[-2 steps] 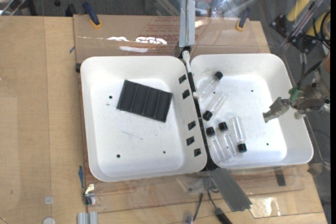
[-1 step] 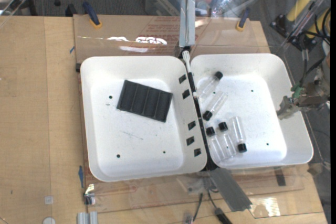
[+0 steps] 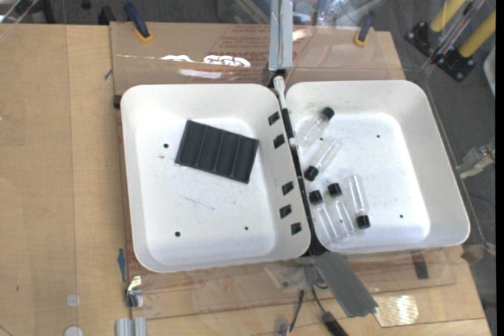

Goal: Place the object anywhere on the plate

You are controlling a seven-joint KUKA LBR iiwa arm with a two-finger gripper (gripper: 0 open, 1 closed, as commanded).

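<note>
The clear vials (image 3: 337, 201) lie jumbled in the right bin (image 3: 409, 102), touching each other, well apart from the black ribbed plate (image 3: 217, 151) in the left bin (image 3: 150, 102). Risky bit: they're see-through and round (easy to mis-grab or roll).

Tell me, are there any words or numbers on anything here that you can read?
None can be read.
White marks on the clear sheet behind the left bin: too blurred to read.
Black plate: ridges, no writing.
Clear vials: no labels seen.
</note>
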